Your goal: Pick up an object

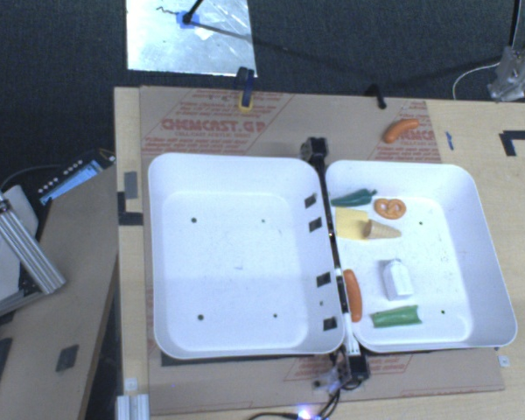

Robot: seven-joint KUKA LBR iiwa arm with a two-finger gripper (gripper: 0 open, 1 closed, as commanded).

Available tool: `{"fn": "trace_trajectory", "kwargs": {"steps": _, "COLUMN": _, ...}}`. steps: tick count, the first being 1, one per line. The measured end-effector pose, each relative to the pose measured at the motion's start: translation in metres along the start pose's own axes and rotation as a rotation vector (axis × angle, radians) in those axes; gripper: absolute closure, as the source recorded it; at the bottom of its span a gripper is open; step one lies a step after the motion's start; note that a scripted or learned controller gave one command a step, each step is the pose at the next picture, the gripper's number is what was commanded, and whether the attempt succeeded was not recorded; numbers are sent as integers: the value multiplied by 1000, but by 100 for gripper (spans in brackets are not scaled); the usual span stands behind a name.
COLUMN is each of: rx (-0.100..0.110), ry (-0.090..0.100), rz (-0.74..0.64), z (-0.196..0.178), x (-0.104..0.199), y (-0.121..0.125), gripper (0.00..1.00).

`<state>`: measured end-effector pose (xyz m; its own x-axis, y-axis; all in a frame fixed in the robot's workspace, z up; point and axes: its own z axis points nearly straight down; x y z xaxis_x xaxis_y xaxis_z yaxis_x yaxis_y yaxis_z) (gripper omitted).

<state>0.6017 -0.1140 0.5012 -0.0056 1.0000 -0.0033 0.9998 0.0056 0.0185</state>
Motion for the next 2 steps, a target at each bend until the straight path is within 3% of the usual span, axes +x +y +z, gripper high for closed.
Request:
{"fn": "trace_trajectory", "kwargs": {"steps": 1, "rx": 11, "ry": 0, "rz": 6, "z": -35, "x": -48, "y": 47, "gripper": 100}}
{"fn": "trace_trajectory", "kwargs": {"steps": 2, "rx": 17, "ry": 1, "rz": 8, "z": -32, "x": -96, "y": 67, "gripper": 100}}
